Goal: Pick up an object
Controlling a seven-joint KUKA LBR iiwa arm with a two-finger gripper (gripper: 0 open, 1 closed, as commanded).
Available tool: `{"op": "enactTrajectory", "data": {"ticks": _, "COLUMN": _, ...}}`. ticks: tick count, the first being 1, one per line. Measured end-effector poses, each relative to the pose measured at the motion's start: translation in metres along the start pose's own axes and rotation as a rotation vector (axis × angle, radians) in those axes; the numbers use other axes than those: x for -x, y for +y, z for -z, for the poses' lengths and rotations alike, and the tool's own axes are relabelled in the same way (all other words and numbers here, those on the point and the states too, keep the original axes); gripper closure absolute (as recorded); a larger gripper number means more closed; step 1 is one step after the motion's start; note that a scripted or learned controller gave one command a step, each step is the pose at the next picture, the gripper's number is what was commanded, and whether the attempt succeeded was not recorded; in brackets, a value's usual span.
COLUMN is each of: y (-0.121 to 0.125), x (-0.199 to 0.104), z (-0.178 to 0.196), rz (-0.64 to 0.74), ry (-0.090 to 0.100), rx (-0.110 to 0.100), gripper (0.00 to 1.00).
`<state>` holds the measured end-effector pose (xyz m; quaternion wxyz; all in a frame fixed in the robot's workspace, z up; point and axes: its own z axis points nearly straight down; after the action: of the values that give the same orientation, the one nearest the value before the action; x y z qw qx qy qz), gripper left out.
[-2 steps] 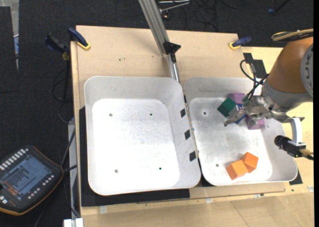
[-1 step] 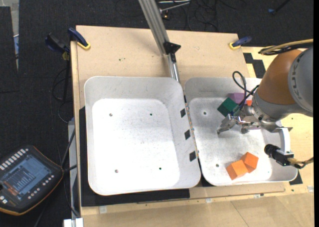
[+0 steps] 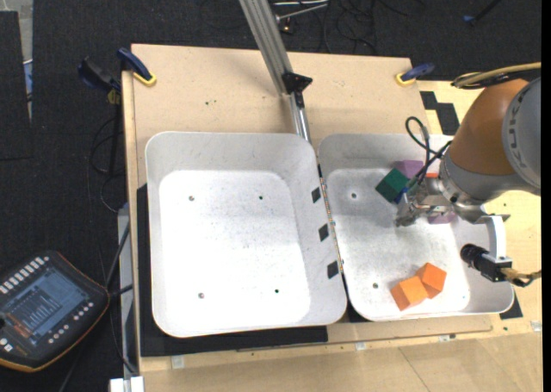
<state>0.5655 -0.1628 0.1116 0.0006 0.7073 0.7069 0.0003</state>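
arm (image 3: 499,140): reaches in from right, over right bin (image 3: 362,295)
gripper (image 3: 411,209): low in bin, finger state unclear
green block (image 3: 393,183): just beside gripper, upper part of bin
purple block (image 3: 408,168): behind green
orange blocks (image 3: 419,285): near front edge, apart from gripper

Two shallow white plastic bins (image 3: 232,235), matt and finely speckled, sit on a pale raw fibreboard desk (image 3: 224,80) beneath a brushed aluminium strut (image 3: 258,20).

Handheld control pendant (image 3: 43,308) on dark floor, left of bench (image 3: 215,80)
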Motion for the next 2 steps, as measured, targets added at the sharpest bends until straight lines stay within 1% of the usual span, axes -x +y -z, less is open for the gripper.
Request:
{"op": "enactTrajectory", "data": {"ticks": 1, "y": 0.009, "x": 0.002, "z": 0.046, "rz": 0.003, "ry": -0.001, "rx": 0.004, "gripper": 1.00}}
{"op": "enactTrajectory", "data": {"ticks": 2, "y": 0.004, "x": 0.001, "z": 0.107, "rz": 0.003, "ry": -0.002, "rx": 0.006, "gripper": 1.00}}
